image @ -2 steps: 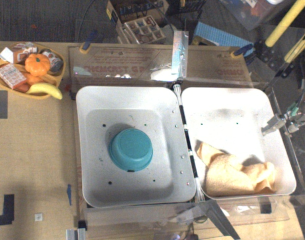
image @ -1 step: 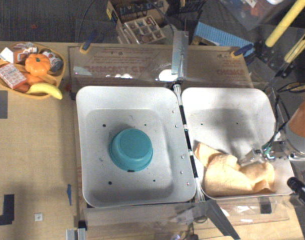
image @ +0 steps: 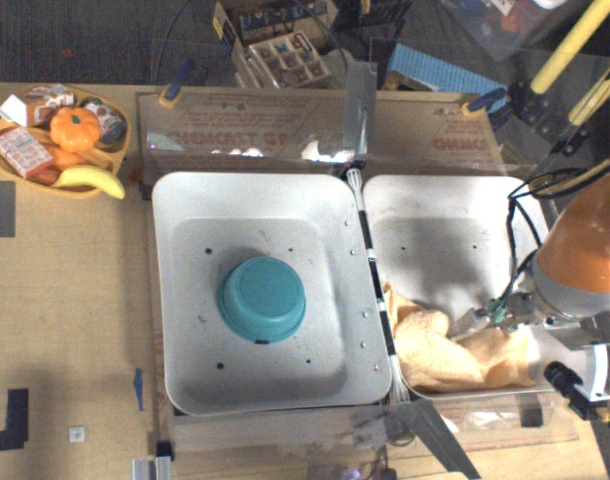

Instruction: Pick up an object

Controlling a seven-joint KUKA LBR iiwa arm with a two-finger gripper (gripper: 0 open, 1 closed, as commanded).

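A teal bowl lies upside down near the middle of the left bin. A crumpled tan cloth-like object fills the near edge of the right bin. My gripper reaches in from the right and sits low over the tan object's upper right part, touching or nearly touching it. The wrist and orange band hang over the right bin's right rim. The gripper's tip is small and partly sunk against the tan object.
A basket of toy fruit and small boxes stands on the bench at the far left. A cardboard wall runs behind both bins. Black cables loop beside the arm over the right bin.
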